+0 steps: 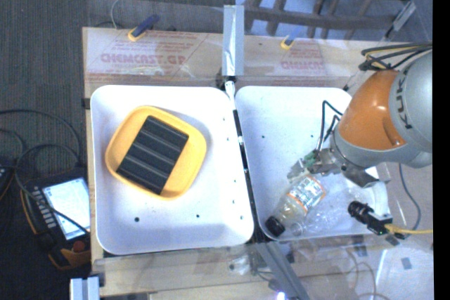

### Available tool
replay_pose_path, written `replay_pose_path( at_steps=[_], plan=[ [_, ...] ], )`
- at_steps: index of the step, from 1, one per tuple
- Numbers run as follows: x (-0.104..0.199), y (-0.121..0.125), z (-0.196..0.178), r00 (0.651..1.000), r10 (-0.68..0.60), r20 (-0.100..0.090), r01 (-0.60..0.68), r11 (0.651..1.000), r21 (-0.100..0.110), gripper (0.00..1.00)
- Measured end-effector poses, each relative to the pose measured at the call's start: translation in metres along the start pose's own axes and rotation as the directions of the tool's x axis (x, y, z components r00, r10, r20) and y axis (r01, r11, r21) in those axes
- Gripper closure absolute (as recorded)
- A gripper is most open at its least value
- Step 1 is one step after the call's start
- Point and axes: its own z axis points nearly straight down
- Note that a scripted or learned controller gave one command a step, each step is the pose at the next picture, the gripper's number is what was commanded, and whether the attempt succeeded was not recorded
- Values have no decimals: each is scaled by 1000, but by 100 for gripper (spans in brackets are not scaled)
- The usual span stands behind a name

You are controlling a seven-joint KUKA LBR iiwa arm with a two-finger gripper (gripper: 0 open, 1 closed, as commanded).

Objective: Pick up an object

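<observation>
Bottle (299,200) lies in the right bin (274,123) beneath the tool (318,164), grip unclear.

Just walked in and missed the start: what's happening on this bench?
The arm reaches in over the right bin, its gripper down beside a clear plastic bottle lying near that bin's front edge. Nothing is visibly lifted yet. The left bin holds a yellow dish with a black ridged insert.

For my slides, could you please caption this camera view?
KUKA arm reaching down over a clear plastic bottle in the right bin; a yellow dish lies in the left bin.
</observation>
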Motion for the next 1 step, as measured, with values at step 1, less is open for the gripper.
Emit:
replay_pose_path(
  at_steps=[1],
  plan=[
    [-26,9,11,983,181,-5,-181,983,14,100]
  ],
)
